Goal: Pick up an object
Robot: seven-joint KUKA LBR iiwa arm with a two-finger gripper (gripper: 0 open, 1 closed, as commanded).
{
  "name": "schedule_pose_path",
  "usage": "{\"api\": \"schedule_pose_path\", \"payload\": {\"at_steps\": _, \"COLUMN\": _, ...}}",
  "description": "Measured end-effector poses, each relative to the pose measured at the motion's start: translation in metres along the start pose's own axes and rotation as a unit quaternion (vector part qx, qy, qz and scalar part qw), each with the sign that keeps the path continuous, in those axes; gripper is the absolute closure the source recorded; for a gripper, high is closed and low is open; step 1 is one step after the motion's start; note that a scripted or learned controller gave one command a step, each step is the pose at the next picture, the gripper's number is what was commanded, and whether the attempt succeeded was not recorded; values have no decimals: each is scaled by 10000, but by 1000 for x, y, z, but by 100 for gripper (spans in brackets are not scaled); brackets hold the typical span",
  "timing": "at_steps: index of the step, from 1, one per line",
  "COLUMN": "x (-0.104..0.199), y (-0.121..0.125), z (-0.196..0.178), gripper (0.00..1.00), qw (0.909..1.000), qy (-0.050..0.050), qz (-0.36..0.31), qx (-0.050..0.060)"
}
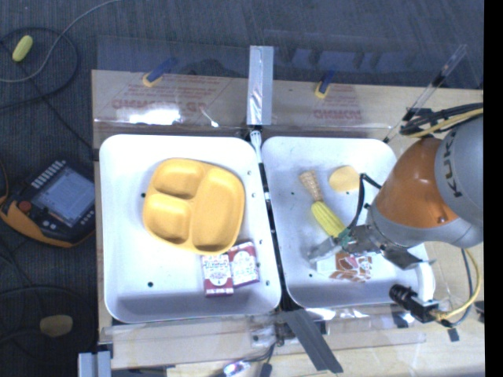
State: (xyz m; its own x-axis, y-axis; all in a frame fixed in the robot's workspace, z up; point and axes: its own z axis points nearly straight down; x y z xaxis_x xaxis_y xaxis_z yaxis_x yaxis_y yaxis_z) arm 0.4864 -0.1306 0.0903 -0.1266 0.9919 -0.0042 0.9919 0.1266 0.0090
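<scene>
Arm: the grey arm with its orange band [416, 183] reached in from the right and hung over the right side of the right bin.
Gripper: the gripper [334, 246] sat low in the right bin, near the front, its metal tips pointing left.
Fingers: whether they were open or closed could not be told; nothing was clearly seen between them.
Right bin: the white right bin [287, 210] held four things.
Corn cob: a yellow corn cob [327, 217] lay tilted in the middle of the bin, just above the gripper.
Cone: a tan waffle cone [311, 183] lay just beyond the corn cob, toward the back.
Yellow piece: a round yellow piece [343, 179] lay near the back, right of the cone.
Packet: a flat white and brown packet [350, 267] lay at the front of the bin, just under the gripper.
Left bin: the white left bin [126, 273] held a yellow divided tray [193, 203] in its middle.
Cartons: two small red and white cartons [229, 269] lay side by side at the front right of the left bin, touching the tray's edge.
Table: the table [110, 100] carried both bins side by side.
</scene>
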Motion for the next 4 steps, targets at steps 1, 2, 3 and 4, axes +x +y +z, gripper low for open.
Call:
{"api": "schedule_pose_path", "payload": {"at_steps": 1, "x": -13, "y": 85, "z": 1, "gripper": 0, "qw": 9948, "qy": 1, "qz": -1018, "qx": -20}}
{"api": "schedule_pose_path", "payload": {"at_steps": 2, "x": -12, "y": 86, "z": -9, "gripper": 100, "qw": 9948, "qy": 10, "qz": -1017, "qx": -29}}
{"api": "schedule_pose_path", "payload": {"at_steps": 3, "x": 12, "y": 90, "z": -7, "gripper": 100, "qw": 9990, "qy": 28, "qz": -450, "qx": 49}}
{"api": "schedule_pose_path", "payload": {"at_steps": 4, "x": 51, "y": 100, "z": -92, "gripper": 100, "qw": 9999, "qy": 14, "qz": -117, "qx": 53}}
